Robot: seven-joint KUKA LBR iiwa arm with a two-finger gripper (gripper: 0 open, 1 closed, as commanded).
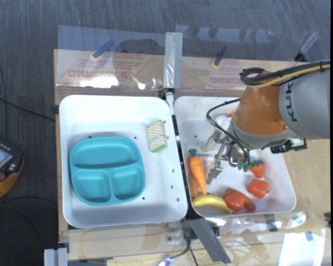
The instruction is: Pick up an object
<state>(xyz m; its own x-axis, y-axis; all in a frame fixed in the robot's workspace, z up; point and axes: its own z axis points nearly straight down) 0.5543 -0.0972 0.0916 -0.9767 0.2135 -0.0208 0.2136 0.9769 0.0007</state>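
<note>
My gripper [222, 167] hangs low over the middle of the right bin [202, 111], its fingers apart with nothing between them. Just to its left lies an orange carrot [197, 173] with a green top, along the bin's left wall. A yellow banana [212, 204] lies at the front, below the gripper. To the gripper's right sit a strawberry [257, 169] and a red piece [258, 188], and a red pepper [240, 199] lies beside the banana. The arm's orange band [258, 115] covers the back of the bin.
The left bin [100, 107] holds a teal divided plate [106, 168] and a small yellow-green sponge [157, 136] near its right wall. The wall between the two bins runs just left of the carrot. Black cables loop above the wrist.
</note>
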